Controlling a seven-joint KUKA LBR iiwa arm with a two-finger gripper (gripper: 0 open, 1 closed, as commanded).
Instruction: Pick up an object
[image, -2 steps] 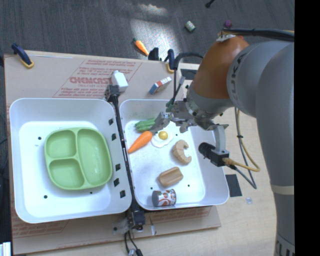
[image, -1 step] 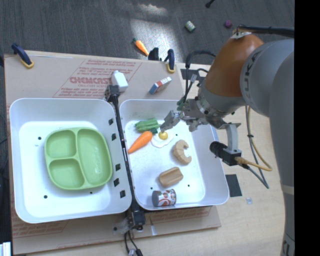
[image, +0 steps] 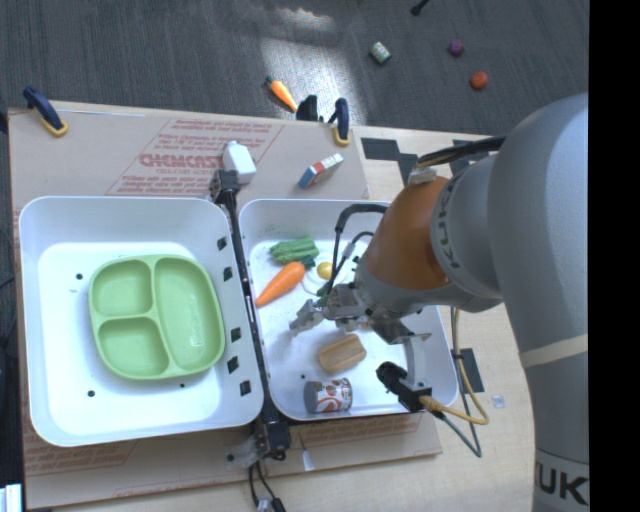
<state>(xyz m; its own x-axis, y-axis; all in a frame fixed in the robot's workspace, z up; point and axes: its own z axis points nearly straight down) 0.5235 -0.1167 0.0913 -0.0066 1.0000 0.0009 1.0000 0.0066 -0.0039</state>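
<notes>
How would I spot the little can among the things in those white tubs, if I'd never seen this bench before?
Find the right-hand white bin, the one the grey arm reaches into. Look along its near edge, below the tan bread-like piece. The can lies there on its side: a short cylinder with a red and white label, the only metal-looking thing among the toy carrot and green vegetable farther back.

Pale green divided plate (image: 157, 316), orange carrot (image: 280, 283), tan bread-like piece (image: 341, 353), can (image: 329, 396) perhaps red-and-white.

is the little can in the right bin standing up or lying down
Lying down. The can rests on its side near the right bin's front wall, its printed side facing up and its length running across the bin floor.
</notes>
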